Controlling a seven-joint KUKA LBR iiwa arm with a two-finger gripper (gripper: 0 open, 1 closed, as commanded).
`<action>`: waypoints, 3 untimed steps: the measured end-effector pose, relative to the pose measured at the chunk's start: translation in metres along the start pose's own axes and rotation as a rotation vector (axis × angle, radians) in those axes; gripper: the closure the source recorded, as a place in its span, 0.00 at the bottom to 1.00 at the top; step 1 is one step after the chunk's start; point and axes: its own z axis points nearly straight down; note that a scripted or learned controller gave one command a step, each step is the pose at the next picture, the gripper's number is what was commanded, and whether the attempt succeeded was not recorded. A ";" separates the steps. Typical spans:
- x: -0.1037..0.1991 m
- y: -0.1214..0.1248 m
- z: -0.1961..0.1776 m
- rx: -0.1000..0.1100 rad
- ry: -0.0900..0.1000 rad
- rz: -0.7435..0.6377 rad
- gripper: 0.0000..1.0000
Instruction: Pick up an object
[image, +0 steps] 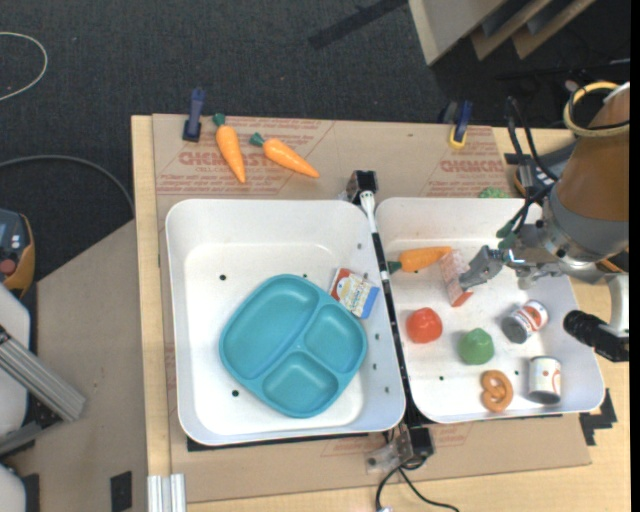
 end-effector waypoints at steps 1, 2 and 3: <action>0.058 -0.054 0.006 0.007 0.004 -0.004 0.00; 0.116 -0.055 -0.123 -0.017 0.002 -0.009 0.00; 0.112 -0.056 -0.126 -0.004 -0.001 -0.001 1.00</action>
